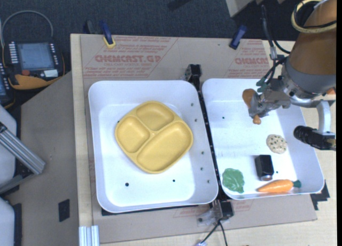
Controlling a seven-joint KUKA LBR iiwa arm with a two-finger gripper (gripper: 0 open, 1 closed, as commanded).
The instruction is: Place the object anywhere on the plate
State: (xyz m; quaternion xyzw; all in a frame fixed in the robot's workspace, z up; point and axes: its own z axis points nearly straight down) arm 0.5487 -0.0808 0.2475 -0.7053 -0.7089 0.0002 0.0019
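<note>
Looking at the right bin (235,96), you see the gripper (258,112) near its far edge, fingers closed on a small brown rounded object (249,97). The yellow plastic plate (154,136), w/ three compartments, sits in the left bin (101,133). Near the right bin's front edge lie a speckled cookie (276,143), black block (263,166), green leaf (233,179) and orange carrot (276,187).

1. The grey-and-orange robot arm (315,42) is cut off by the right and top edges.
2. The end effector (260,110) is small and dark; finger spacing cannot be determined.
3. A brown, rounded object (248,96) sits partly hidden behind the end effector; its identity cannot be determined.
4. The small black handheld screen unit (33,61) beside the counter (80,133) displays unreadable content.
5. The grey metal extrusion (18,149) is cut off by the left edge.
</note>
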